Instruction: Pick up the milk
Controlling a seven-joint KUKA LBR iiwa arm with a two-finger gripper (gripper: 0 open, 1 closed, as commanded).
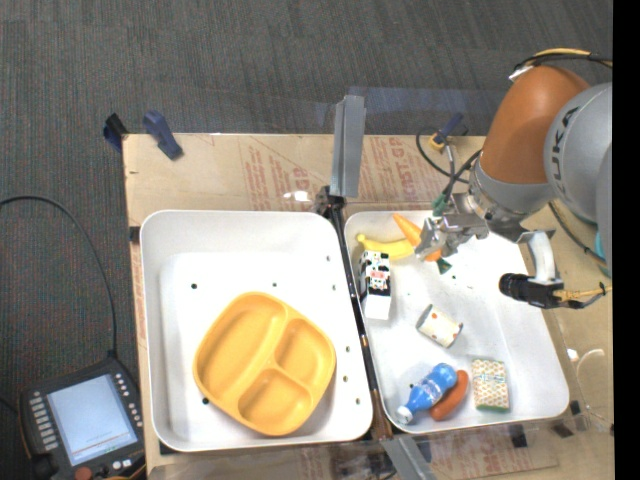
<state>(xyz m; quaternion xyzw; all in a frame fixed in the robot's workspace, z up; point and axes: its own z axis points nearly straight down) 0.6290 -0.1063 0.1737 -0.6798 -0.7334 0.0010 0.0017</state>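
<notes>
One milk carton (376, 281) in play, small, black and white cow-spotted, lying against the left wall of the right bin (556, 368). From the tool (440, 236) it sits off to the camera's left and a bit nearer the front edge, past the banana (384, 246) and the carrot (408, 229) that are right beside the tool.

Honestly can't tell whether the tool is open or closed; it's a dark tangle under the wrist from this angle.

My guess on handling: toy-sized carton, light, fairly stiff, smooth faces that might slip. I'd grab across the two long flat sides mid-body, though the bin wall crowds one side.

Writing: nothing readable on the carton itself. The cardboard on the worktop (230, 173) has red printed lettering, too faint and skewed for me to read.
</notes>
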